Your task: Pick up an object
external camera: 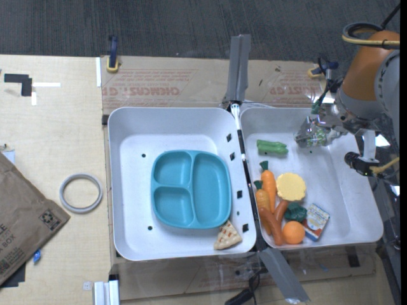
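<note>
While pincer hovers, green pickle lies just left.

light: bright, even | shadows: soft | glare: slight on white bins | focus: sharp

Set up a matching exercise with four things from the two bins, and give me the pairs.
Things:
1. blue divided plate
2. pizza slice
3. green pickle
4. claw

Places:
A. near corner of the left bin, beside the plate
B. far part of the right bin, lying alone
C. middle of the left bin
D. over the far right part of the right bin

Pairs: 1-C, 2-A, 3-B, 4-D
</note>
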You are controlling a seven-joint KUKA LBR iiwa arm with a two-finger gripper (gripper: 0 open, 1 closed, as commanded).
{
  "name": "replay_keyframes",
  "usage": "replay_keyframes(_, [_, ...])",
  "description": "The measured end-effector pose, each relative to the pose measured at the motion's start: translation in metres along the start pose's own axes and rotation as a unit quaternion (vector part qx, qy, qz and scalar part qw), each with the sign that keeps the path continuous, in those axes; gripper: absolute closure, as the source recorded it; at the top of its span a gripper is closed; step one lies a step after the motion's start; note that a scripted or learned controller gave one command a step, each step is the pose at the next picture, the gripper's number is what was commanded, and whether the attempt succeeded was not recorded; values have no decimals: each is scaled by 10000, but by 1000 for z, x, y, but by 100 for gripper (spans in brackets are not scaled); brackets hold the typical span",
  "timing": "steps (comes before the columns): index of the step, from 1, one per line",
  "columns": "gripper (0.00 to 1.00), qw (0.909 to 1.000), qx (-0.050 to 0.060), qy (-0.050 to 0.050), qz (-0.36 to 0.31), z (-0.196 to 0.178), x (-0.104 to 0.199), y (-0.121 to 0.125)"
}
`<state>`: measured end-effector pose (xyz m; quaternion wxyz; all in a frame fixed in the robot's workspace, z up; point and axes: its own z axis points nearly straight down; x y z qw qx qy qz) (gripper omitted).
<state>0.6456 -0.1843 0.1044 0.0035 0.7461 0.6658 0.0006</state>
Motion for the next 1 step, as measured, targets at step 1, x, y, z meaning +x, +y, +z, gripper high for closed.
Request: replay_keyframes(1, [100,9994,25,14,-354,-85,42,10])
